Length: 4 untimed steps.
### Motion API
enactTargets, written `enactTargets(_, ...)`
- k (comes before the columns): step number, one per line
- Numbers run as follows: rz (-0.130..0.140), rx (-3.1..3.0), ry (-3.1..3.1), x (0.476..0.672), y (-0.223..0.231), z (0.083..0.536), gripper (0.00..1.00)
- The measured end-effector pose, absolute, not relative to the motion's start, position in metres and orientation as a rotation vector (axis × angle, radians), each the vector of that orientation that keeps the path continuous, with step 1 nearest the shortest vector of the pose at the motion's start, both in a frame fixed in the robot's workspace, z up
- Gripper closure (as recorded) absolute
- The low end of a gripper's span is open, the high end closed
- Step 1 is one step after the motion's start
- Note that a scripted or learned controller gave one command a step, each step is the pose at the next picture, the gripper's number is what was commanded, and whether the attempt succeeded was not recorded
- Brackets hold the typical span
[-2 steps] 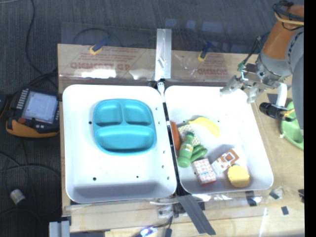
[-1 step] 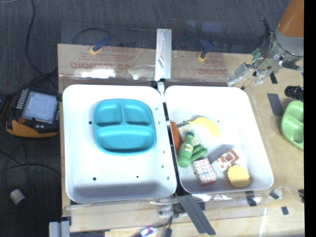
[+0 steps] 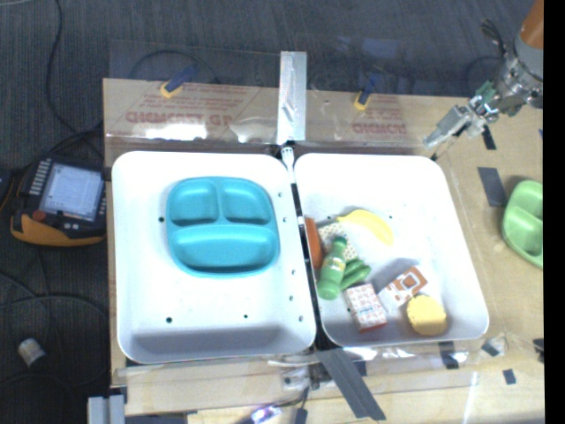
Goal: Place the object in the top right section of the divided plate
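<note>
The arm (image 3: pixel 532 25) reached in at the upper right corner of the camera view, its orange band just at the frame's edge and the wrist angled down and to the left. The gripper (image 3: pixel 452 129) hung beyond the far right corner of the right bin (image 3: pixel 459 237), outside its rim and over the table (image 3: pixel 521 325). It pointed down-left toward that corner. Nothing showed between the tips, but the view was too small and blurred there, so I cannot tell whether they were spread or closed.

The divided plate (image 3: pixel 221 225), turquoise blue, lay in the left bin (image 3: pixel 141 307), toward its far half, with two smaller sections at the far side and one long section nearer the camera. All three sections showed bare blue.

The loose things lay in the right bin, clustered in its left and near parts. A yellow banana (image 3: pixel 371 224) lay farthest back, just beside a green bottle (image 3: pixel 334 270) that was tilted against an orange piece (image 3: pixel 312 242) at the bin's left wall. Near the front were a small patterned box (image 3: pixel 365 306), a red and white carton (image 3: pixel 405 285) and a yellow block (image 3: pixel 426 316), close together.

A green object (image 3: pixel 527 219) sat on the table at the right, well apart from the bins. A handheld screen unit (image 3: pixel 60 199) lay on the floor to the left.
</note>
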<state>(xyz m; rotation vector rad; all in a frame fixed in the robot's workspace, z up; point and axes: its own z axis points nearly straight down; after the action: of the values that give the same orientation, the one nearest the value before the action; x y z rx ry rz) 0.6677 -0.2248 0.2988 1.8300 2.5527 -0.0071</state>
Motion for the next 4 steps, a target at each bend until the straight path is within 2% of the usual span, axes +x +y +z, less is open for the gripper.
enactTargets(1, -0.005, 1.554, 2.729, 0.653, -0.224, 0.339, 0.00)
enactTargets(2, -0.003, 1.255, 2.879, 0.670, -0.220, 0.350, 0.00)
enactTargets(3, -0.003, 1.017, 2.971, 0.665, -0.216, 0.364, 0.00)
enactTargets(4, -0.002, 0.790, 3.038, 0.637, -0.198, 0.424, 0.00)
